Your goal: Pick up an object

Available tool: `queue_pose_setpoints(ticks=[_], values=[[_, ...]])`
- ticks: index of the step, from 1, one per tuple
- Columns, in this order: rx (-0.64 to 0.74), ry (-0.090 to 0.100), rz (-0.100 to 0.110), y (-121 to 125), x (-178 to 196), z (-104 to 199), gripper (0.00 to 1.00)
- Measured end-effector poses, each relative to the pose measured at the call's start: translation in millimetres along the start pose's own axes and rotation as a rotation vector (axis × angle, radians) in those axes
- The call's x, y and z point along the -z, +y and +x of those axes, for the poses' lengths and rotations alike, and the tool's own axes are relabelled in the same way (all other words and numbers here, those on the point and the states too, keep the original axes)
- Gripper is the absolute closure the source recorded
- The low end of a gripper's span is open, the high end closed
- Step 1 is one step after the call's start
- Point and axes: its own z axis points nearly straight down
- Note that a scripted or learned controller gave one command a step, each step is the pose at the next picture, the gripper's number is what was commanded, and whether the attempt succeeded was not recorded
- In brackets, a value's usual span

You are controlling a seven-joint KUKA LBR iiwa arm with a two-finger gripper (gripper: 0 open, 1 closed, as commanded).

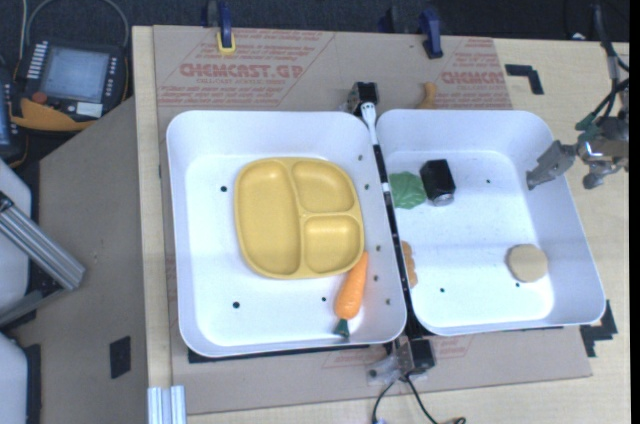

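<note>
Currently: gripper point(572, 163) open, empty; left of it, small black block point(437, 181) touching green piece point(405, 190).

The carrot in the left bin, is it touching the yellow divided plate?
Touching. In the camera view, the carrot's thick orange end lies against the lower right rim of the yellow divided plate, with no white bin floor showing between them.
</note>
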Motion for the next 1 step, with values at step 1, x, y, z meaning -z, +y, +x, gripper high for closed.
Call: queue_pose_setpoints(ticks=[1], values=[[0.004,-0.003,-0.012,2.3,6.5,0.6,0.0]])
